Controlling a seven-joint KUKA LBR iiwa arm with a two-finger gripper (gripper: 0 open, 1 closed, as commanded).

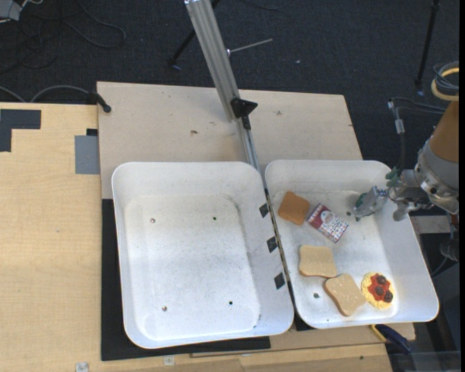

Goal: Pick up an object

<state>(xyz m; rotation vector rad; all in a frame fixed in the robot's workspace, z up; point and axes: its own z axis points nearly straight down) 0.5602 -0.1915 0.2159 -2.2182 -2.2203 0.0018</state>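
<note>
We see the arm [443,157] coming in from the right, orange band above the grey wrist, and its end effector [370,201] hangs over the upper right part of the right bin [407,242]. Its tip is small and blurred from up here, so we cannot tell how it is set, and we see nothing caught in it.

Down in that right bin we count five things. An orange-brown block [294,207] lies near the bin's left wall. Just beside it, to the right, we have a small red and white packet [327,223], tilted, and it is the nearest thing to the end effector, though apart from it. Below those we spot a pale slice of toast [318,261]. Lower still lies a second slice [343,294], and right against its right edge sits a yellow round piece topped with red and dark bits [378,290].

On our left the left bin [194,254] sits beside its partner, their rims meeting down the middle. Both rest on the light wooden bench [302,126], and a metal rail [215,56] slants up from between them.
</note>
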